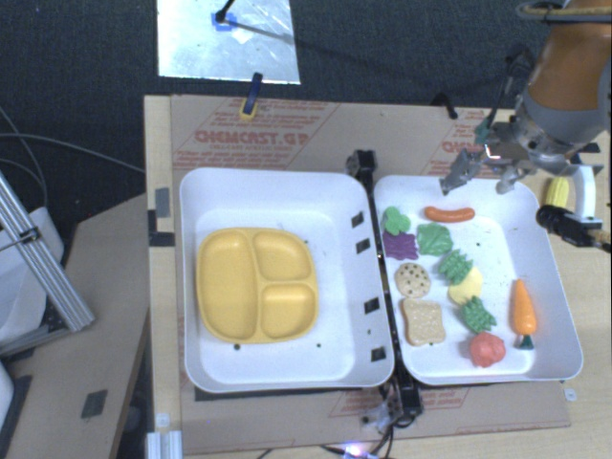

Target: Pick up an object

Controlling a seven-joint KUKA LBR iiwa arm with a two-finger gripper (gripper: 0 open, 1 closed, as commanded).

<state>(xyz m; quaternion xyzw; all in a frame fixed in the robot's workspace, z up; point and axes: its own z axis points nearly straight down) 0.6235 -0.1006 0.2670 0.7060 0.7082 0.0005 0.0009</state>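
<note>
We judge the pick not yet begun: our claw (pixel 486 170) hangs open and empty just above the sausage (pixel 448 214), every toy lying loose.

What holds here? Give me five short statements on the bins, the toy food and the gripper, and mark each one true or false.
1. The yellow tray lies in the left bin. True.
2. The carrot lies in the left bin. False: it lies in the right bin, near that bin's right wall.
3. The gripper is over the far edge of the right bin. True.
4. The gripper holds the sausage. False: the sausage lies on the bin floor, apart from the gripper.
5. The cookie lies just beyond the bread slice. True.
</note>
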